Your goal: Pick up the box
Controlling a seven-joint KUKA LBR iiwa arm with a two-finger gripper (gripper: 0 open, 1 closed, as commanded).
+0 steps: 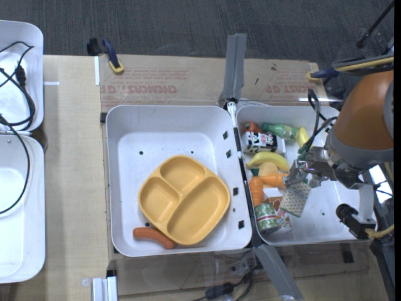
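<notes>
Because the arm reaches in from the right and hangs over the right-hand bin, everything in the left bin (116, 168), the yellow divided plate (185, 199) and the orange sausage (153, 236) at its near edge, lies well to the gripper's left and plays no part in the move. Nearer, in the left half of the right bin (326, 215), a heap of toy food lies just left of the tool: a black-and-white carton (260, 142) and a green bottle (280, 130) to its far left, a banana (269, 162) and a carrot (266, 182) directly beside it, and a patterned can (270, 215) to its near left. The box (294, 200), which I take to be the flat speckled grey piece, lies immediately on the near side of the gripper (304, 171), a touch to its left, tilted so that its long axis runs from the tool down toward the can. Its upper end meets or sits under the gripper's tip; whether it is actually caught there is not clear, and I cannot tell if the gripper is parted or closed. In my judgement the move depends on that short offset: the box is toward the near rim, not square under the tool.
</notes>
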